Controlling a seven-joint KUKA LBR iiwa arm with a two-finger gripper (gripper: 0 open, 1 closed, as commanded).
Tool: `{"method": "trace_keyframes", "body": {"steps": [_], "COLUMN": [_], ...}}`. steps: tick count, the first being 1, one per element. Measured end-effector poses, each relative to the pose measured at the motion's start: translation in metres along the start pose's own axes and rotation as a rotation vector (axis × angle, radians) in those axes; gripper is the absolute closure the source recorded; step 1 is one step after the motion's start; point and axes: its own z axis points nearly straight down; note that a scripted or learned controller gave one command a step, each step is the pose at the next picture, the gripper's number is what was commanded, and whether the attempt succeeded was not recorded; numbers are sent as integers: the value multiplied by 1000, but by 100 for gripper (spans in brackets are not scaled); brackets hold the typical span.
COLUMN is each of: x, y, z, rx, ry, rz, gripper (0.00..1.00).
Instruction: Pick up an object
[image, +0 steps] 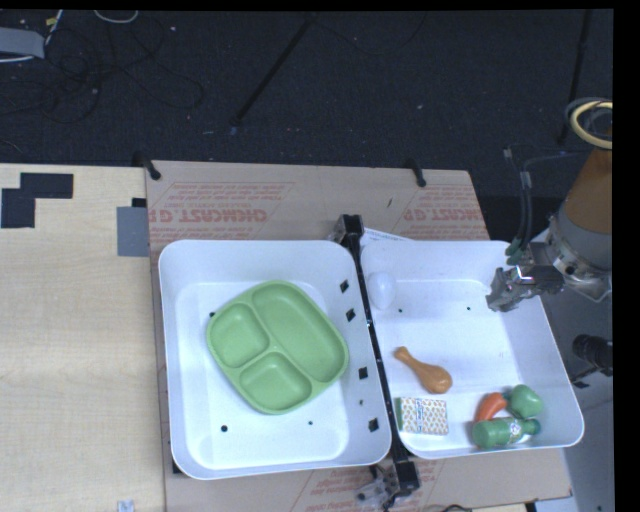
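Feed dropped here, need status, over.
Gripper over right bin's far right rim, nothing between fingers. Drumstick untouched mid-bin. Path unobstructed.

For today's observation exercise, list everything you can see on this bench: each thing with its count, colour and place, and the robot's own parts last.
bins: 2, white, side by side on the bench
divided plate: 1, light green, three compartments, in the left bin
drumstick-shaped toy: 1, tan-orange, middle of the right bin
small packet: 1, white with coloured specks, front of the right bin beside the divider
toy vegetables: a small cluster, green and orange, front right corner of the right bin
cardboard sheet: 1, brown with red print, under the bins
arm: 1, grey with orange band, at the right edge
pincer: 1, dark metal, over the right bin's far right rim
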Motion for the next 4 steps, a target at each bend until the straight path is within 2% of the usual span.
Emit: {"method": "trace_keyframes", "body": {"steps": [1, 2, 4], "x": [54, 100, 209], "y": [8, 7, -6], "z": [4, 18, 7], "rx": [0, 1, 1], "ry": [0, 0, 0], "rz": [0, 1, -2], "gripper": [100, 100, 100]}}
